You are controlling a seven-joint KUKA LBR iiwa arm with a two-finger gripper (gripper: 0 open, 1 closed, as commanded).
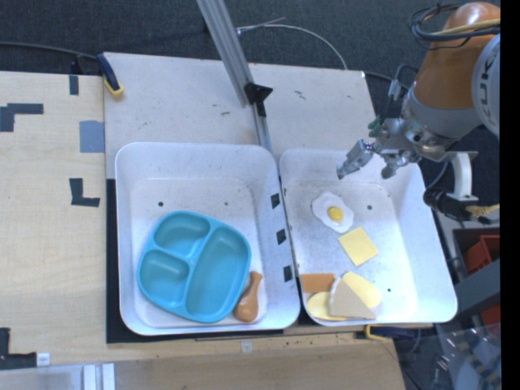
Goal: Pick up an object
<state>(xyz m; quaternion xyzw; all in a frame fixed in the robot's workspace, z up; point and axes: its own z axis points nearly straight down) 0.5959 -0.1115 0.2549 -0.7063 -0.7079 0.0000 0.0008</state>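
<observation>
The gripper (372, 161) hangs over the right bin's (422, 218) far edge, jaws spread and holding nothing. The fried egg (333, 213) lies nearest, just toward the bin's near edge and slightly left, roundish, no strong axis.

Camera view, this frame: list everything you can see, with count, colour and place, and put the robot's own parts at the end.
bins: 2, white, side by side on the bench
plate: 1, blue, three compartments, in the left bin
drumstick: 1, brown, left bin, by the plate's lower right edge
fried egg: 1, white with yellow yolk, right bin, upper middle
cheese slice: 1, yellow, right bin, below the fried egg
orange block: 1, orange, right bin, near its lower left corner
sandwich pieces: a small pile, pale yellow and tan, right bin's lower edge; count unclear
arm: 1, grey with orange band, at upper right
tool: 1, grey, fingers spread, above the right bin's upper part, holding nothing
</observation>
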